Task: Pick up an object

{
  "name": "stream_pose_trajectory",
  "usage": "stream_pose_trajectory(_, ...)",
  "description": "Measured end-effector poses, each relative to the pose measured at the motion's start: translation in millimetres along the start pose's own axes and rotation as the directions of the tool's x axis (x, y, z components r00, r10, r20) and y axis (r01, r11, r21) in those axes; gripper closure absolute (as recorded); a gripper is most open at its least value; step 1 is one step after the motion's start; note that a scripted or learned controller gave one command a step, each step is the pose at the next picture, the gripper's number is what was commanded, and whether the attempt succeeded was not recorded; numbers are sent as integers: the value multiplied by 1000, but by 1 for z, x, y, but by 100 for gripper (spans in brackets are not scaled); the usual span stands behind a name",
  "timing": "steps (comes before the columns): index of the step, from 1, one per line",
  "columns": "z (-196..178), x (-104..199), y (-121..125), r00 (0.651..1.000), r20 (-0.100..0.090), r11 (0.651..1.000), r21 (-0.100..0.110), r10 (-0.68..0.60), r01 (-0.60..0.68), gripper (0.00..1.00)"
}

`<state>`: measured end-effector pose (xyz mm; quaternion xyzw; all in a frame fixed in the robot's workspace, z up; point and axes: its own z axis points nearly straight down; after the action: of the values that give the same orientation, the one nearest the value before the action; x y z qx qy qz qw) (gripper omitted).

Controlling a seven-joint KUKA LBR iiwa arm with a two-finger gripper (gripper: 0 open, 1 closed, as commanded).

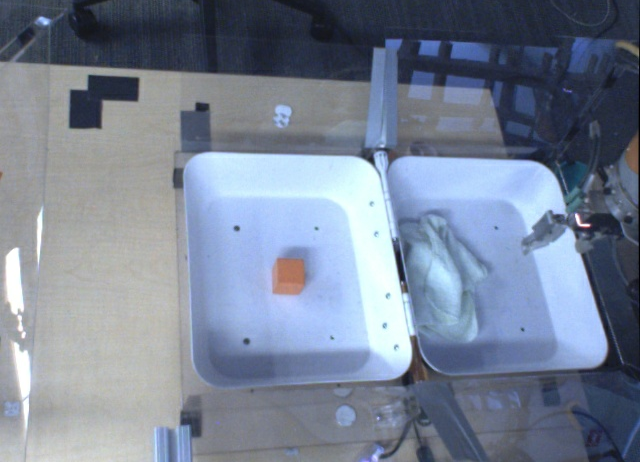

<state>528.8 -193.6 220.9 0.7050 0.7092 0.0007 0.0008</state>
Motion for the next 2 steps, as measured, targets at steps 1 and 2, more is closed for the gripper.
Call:
stream_pose_trajectory(1,92,-12,-10,1000,0,1000,2,26,-26,0)
stream_pose_trajectory(2,81,-11,-9,1000,0,1000,-3,24,-24,100)
